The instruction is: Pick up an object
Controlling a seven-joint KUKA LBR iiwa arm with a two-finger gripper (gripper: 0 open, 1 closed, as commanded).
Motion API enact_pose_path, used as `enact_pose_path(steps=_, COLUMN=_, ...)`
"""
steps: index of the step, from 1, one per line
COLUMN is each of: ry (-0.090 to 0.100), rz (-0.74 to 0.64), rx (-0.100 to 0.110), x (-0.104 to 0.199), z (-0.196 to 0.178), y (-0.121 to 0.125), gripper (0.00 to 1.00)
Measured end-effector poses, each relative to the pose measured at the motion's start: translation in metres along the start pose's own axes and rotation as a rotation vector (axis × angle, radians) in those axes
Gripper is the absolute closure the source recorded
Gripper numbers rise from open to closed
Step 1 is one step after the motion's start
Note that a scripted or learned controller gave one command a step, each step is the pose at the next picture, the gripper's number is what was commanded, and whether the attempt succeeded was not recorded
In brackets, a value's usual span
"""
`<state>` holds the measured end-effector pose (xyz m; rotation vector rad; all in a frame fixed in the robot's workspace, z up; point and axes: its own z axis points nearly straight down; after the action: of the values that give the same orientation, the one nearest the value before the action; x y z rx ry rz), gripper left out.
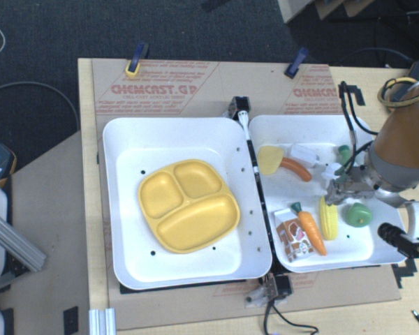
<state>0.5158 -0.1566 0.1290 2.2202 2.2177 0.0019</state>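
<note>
Claw [337,190] is hanging low in the right bin [314,260], just above the corn cob [329,218]; whether it is clenched or released, cannot tell. Carrot [311,232] and green ball [357,215] are crowding the corn: risk of nudging a neighbour or closing on nothing.

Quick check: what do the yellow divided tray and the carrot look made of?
Yellow divided tray: likely moulded plastic, smooth with a soft sheen, one even colour throughout. Carrot: probably toy plastic, uniform orange and slightly glossy; too small to be sure.

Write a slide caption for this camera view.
Arm's gripper low in right bin above corn, near carrot; yellow divided plate in left bin.
</note>
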Motion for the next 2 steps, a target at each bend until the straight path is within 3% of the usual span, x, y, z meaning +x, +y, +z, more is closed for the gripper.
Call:
enact_pose_path(steps=1, ry=0.003, rz=-0.006, rx=0.005, x=0.058, z=0.046, y=0.003, gripper=1.00)
enact_pose_path(steps=2, ry=0.003, rz=-0.007, rx=-0.005, x=0.110, z=-0.062, y=-0.025, gripper=1.00)
